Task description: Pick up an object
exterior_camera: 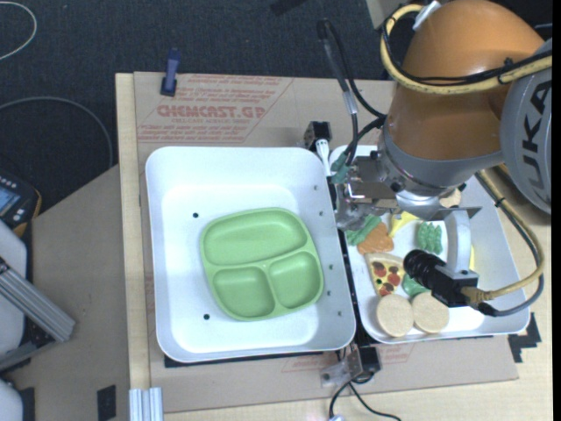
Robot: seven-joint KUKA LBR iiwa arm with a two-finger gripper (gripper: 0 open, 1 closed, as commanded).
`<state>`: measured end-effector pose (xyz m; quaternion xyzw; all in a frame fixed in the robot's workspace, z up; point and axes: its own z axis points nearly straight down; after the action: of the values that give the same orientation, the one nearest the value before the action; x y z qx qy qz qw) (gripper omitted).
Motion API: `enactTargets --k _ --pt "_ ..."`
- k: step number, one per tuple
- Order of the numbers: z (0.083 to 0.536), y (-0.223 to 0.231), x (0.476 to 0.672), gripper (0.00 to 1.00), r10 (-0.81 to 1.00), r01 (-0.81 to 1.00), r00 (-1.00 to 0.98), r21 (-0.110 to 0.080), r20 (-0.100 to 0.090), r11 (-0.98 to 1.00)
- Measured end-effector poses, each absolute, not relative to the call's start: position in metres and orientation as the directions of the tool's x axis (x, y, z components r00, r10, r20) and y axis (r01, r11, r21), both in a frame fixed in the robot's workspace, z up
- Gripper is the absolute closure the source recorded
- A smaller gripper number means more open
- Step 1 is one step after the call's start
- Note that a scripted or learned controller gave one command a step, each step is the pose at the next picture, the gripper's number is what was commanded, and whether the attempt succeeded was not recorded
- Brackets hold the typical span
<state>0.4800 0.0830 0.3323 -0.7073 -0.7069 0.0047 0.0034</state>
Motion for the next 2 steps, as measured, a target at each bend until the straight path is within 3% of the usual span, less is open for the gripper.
enactTargets --k 1,2 --pt "0.401 0.101 0.48 1.0 1.0 1.0 -0.003 0.007 0.002 0.003" --pt "0.377 0.173 0.479 1.0 1.0 1.0 -0.006 -0.004 0.0 0.006"
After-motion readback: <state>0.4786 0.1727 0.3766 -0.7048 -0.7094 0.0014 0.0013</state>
